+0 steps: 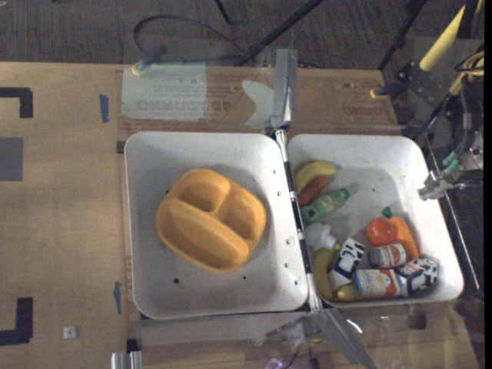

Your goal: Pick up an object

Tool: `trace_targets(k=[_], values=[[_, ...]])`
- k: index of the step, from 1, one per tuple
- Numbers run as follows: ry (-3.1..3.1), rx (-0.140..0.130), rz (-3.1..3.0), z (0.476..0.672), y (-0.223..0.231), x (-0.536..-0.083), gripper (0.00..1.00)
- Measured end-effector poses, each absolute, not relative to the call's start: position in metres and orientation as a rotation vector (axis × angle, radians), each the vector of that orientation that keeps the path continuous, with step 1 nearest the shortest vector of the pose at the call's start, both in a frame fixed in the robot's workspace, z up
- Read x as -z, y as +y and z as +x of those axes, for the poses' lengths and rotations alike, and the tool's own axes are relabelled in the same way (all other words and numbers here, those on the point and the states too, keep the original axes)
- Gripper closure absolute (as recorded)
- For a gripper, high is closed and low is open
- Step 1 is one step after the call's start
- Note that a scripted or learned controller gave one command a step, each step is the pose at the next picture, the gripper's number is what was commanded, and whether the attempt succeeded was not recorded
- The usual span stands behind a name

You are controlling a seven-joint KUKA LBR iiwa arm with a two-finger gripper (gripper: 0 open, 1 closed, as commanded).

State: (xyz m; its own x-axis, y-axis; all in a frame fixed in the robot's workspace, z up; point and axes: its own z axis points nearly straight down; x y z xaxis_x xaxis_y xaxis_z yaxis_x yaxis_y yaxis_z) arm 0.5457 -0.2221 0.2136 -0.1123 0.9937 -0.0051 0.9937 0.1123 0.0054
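Pick not yet accomplished, by the evidence in the camera view. The hand (440,184) sits at the 3 o'clock rim of the right shallow white bin (400,154), above the wall rather than over the contents; whether it is open or closed cannot be told, and nothing is seen in it. Candidate objects lie clustered at that bin's 6 o'clock: an orange carrot-shaped toy (392,233), a small white carton (375,283), a yellow plastic banana (314,172). The left white bin (146,283) carries an orange moulded compartment tray (211,219). Approach, grasp and lift all remain outstanding.
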Motion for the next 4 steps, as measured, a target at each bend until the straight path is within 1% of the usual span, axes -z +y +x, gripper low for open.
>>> trace_targets(k=[1,2,3,4], values=[[2.338,-0.001,2.088,0.546,-0.222,-0.213,0.00],[2.008,-0.001,2.410,0.548,-0.202,-0.275,0.00],[2.335,0.000,2.104,0.479,-0.195,-0.111,0.00],[2.685,-0.002,1.626,0.492,-0.174,-0.086,0.00]])
